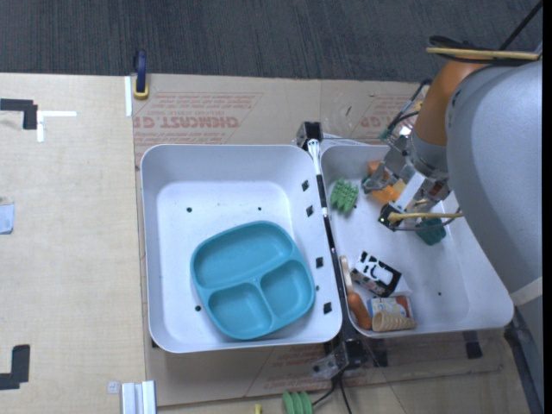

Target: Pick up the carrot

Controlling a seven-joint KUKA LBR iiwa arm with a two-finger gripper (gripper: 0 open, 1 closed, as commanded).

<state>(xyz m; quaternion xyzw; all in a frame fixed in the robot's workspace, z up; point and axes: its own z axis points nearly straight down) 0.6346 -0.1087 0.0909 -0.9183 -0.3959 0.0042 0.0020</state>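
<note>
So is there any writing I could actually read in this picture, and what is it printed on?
Red print on the cardboard sheet behind the bins: upside down and mirrored, too blurred to read for certain.
Black and white pattern on the small card in the right bin: no readable letters.
Small packet at that bin's front: print too small to read.

You see the carrot, a small orange piece, lying flat at the near left corner of the right bin, close beside its left wall.
</note>
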